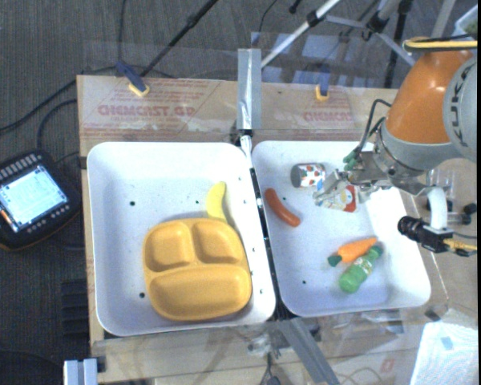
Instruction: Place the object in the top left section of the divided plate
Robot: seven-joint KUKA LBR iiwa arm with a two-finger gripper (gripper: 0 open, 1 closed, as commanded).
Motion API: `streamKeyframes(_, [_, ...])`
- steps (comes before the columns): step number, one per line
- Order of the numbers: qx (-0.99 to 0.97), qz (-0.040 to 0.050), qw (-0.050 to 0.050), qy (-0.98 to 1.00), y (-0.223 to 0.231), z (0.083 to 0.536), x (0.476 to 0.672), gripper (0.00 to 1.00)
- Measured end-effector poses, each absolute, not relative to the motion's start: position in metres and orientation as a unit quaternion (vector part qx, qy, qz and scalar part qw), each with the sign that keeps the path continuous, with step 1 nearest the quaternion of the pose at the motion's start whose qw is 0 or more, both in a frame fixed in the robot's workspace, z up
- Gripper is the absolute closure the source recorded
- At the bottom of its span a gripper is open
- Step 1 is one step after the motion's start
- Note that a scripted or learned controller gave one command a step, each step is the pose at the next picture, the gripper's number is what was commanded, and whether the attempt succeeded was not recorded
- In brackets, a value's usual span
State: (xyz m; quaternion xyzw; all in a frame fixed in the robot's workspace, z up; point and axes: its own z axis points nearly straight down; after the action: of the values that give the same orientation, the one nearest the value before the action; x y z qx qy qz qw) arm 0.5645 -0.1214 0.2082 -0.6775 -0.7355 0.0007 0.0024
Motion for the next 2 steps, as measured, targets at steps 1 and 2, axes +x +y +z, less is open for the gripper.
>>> streamKeyframes(1, [-0.681,0.002,0.002,-0.733,-0.056,0.278,0.533,1.0])
streamKeyframes(2, [-0.676,0.0029,0.002,-0.737,0.022,0.235,0.537,1.0])
